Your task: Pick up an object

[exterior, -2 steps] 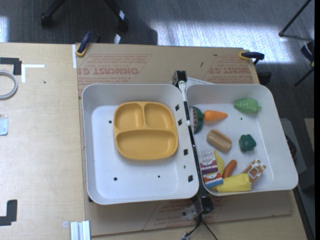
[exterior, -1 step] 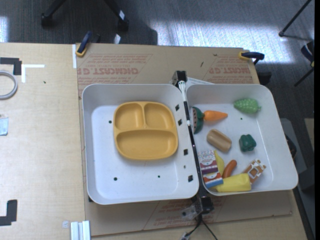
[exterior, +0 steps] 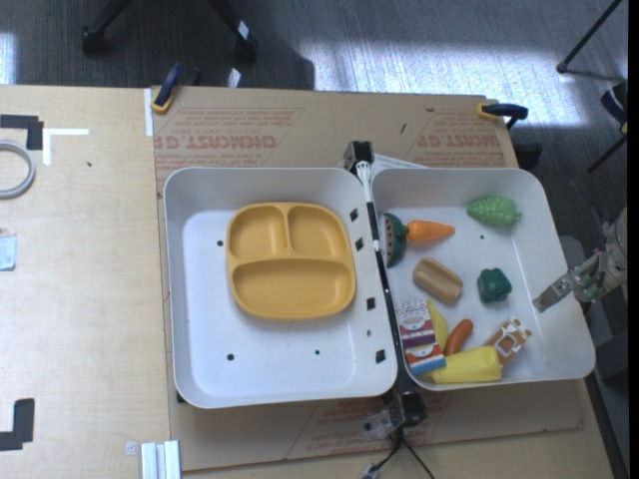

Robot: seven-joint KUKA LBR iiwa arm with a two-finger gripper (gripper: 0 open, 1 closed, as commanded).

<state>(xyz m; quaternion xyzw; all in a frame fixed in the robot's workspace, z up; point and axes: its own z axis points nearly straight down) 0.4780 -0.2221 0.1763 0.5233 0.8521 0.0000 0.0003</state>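
My jaws (exterior: 571, 287) sit at the far right of the scene, just outside the right wall of the right-hand shallow white bin (exterior: 559, 257), and nothing is between them. I cannot tell whether they are spread or closed; they are too small and blurred there.

The things to pick from all lie in that right bin. A bumpy light-green toy vegetable (exterior: 493, 210) rests near the back right corner. An orange toy carrot (exterior: 430, 232) lies toward the back left, touching a watermelon-slice toy (exterior: 392, 239) against the dividing wall. A tan bread-roll-shaped toy (exterior: 438, 280) lies mid-bin, with a dark green toy pepper (exterior: 493, 284) just beside it to the right. Near the front are a small printed carton (exterior: 417, 329), a small orange-red sausage-shaped toy (exterior: 458, 336), a yellow block-like toy (exterior: 465, 367) and a small brown-and-white checked packet (exterior: 511, 341), crowded close together.

The left-hand shallow white bin (exterior: 200, 347) holds a yellow three-compartment plastic plate (exterior: 292, 259), lying flat. Both bins rest on brown cardboard (exterior: 250, 128) on the pale wooden surface (exterior: 80, 297).
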